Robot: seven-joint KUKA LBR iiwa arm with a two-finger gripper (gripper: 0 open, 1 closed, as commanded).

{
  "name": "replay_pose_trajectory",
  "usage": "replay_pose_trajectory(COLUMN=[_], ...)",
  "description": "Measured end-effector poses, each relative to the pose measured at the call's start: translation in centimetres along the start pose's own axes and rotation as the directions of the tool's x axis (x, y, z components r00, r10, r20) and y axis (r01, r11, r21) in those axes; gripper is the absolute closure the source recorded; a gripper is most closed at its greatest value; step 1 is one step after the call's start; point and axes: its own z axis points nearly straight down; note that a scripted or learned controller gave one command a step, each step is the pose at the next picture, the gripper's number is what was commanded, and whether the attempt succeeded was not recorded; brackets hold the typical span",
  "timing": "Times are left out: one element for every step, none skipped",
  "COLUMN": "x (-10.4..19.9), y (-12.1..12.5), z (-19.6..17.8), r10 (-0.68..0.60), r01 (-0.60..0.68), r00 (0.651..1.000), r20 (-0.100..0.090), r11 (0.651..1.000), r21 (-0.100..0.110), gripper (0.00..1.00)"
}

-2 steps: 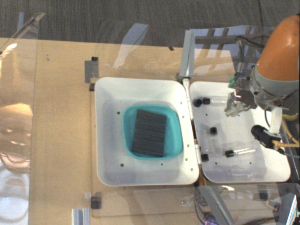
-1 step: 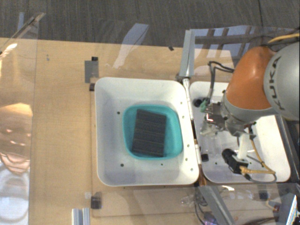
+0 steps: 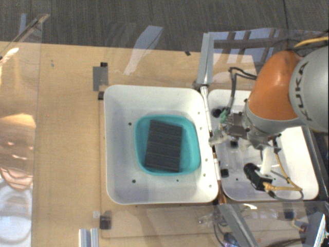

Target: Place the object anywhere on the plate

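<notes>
A teal plate lies in the left white bin. A dark grey ribbed rectangular object rests flat on the plate, near its middle. My gripper hangs over the left part of the right bin, close to the wall between the two bins. The orange band and grey wrist above hide most of it. Nothing shows held in it, and it stands apart from the plate and the object.
A black cable end with a yellow lead hangs over the right bin's front. Small dark bits sit near that bin's back left corner. A metal frame rises behind the bins.
</notes>
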Motion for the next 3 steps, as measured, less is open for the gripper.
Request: replay_pose_trajectory(x=[-1.1, -7.3, -10.1], y=[0.7, -0.7, -0.5], z=[-1.4, -4.6, -20.0], r10=[0.018, 0.017, 0.131], r01=[-0.018, -0.017, -0.131], r00=[1.0, 1.0, 0.991], r20=[0.0, 0.0, 0.0], r11=[1.0, 1.0, 0.991], r21=[-0.002, -0.005, -0.011], gripper=[0.0, 0.0, 0.0])
